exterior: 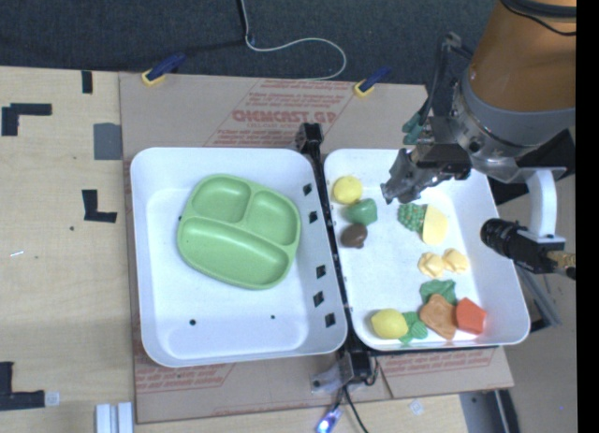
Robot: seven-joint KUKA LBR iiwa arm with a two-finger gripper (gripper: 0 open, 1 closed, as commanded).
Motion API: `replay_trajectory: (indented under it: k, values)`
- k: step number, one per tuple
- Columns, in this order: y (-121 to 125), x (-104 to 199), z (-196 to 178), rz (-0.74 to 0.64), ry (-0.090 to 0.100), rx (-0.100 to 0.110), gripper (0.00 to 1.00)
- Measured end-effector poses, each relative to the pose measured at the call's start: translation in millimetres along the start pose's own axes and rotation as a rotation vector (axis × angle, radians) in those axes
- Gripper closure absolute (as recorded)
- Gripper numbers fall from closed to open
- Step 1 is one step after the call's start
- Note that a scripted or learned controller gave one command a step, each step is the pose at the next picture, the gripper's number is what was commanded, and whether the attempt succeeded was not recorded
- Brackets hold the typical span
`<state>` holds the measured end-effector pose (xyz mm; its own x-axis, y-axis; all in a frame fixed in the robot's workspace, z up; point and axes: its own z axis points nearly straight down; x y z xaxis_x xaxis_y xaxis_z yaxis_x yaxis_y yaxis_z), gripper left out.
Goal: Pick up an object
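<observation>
Two bins sat side by side, touching. A divided plate (pixel 241 229) lay in the left bin (pixel 154 263). Toy food pieces lay scattered in the right bin (pixel 496 225), several clustered at its near edge.

The arm (pixel 524 57) is seen entering from the upper right corner of the view, its orange band uppermost and the grey wrist section below it. The wrist is angled down and to the left. The hand (pixel 404 188) is carried low over the far left part of the right bin, near its back edge. Its dark fingers (pixel 397 186) are pointed downward; nothing is seen between them.
</observation>
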<state>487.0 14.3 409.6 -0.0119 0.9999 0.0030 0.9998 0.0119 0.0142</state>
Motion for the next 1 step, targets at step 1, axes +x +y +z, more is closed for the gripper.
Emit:
replay_trajectory:
  k: [1]
  values:
    - [-3.4,54.9,22.5,0.005,-0.003,0.018,1.00]
